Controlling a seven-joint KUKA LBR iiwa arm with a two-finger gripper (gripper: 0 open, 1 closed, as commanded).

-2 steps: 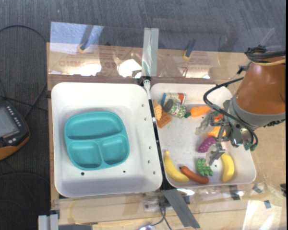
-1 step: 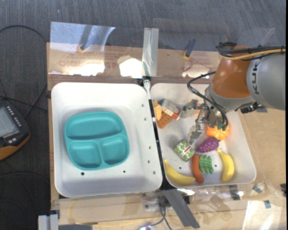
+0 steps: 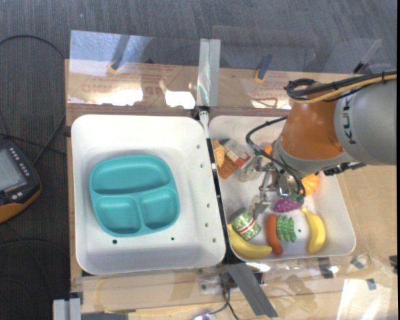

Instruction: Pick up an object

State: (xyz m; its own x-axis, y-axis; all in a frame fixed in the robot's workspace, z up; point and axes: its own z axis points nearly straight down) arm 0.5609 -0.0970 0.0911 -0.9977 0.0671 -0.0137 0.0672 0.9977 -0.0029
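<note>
arm [image 3: 360, 122] cut off at right edge, handheld pendant [image 3: 7, 179] clipped at left edge

Plate [image 3: 134, 193] in left bin [image 3: 93, 135]; toys [image 3: 273, 231] in right.

Teal tray [image 3: 134, 193], yellow bananas [image 3: 248, 248] (two), purple grapes [image 3: 289, 205], white bins [image 3: 100, 133]
</note>
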